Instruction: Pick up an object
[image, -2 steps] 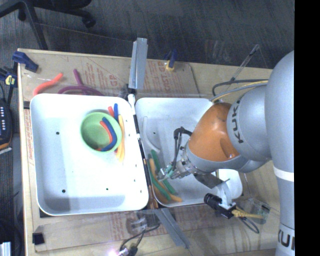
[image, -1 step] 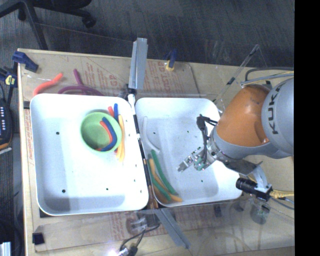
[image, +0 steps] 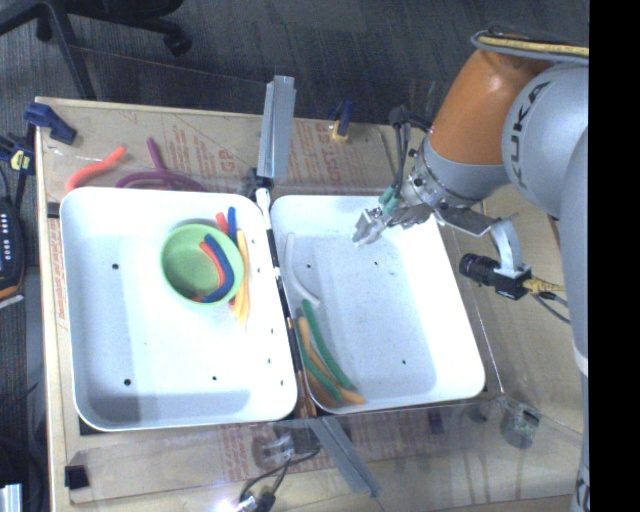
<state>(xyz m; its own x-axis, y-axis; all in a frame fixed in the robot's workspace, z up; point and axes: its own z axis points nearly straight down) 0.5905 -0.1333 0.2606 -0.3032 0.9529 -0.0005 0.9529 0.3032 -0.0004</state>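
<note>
The two-finger metal gripper (image: 366, 228) is hovering over the right white bin's (image: 455, 340) upper middle, seemingly empty. The green and orange flexible strips (image: 325, 362) are lying low along its left wall, well apart; reaching there risks scraping that wall. Glare is blurring the fingertips, so their spread is unclear.
</note>
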